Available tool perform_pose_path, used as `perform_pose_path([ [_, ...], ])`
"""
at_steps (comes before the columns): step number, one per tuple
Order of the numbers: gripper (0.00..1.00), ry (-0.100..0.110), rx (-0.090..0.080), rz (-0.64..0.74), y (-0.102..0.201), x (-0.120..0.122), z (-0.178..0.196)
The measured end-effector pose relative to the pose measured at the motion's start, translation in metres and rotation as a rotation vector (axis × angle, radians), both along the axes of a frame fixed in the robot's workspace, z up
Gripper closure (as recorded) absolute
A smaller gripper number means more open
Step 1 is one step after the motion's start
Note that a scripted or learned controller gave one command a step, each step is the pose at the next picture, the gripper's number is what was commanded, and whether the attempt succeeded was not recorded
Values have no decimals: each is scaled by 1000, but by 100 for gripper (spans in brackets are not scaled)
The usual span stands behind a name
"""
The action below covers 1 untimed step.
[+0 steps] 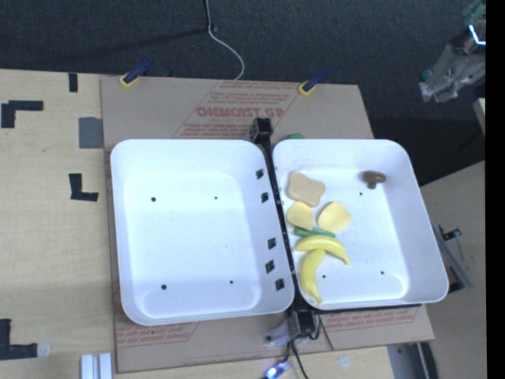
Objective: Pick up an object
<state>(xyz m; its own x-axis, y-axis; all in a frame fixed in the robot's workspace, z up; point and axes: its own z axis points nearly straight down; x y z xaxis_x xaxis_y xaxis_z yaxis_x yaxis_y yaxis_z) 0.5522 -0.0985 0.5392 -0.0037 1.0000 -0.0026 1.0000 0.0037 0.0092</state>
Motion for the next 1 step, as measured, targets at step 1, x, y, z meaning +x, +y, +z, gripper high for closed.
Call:
perform_pose_path([
  [1, 100, 13, 3, -2, 25, -13, -42],
])
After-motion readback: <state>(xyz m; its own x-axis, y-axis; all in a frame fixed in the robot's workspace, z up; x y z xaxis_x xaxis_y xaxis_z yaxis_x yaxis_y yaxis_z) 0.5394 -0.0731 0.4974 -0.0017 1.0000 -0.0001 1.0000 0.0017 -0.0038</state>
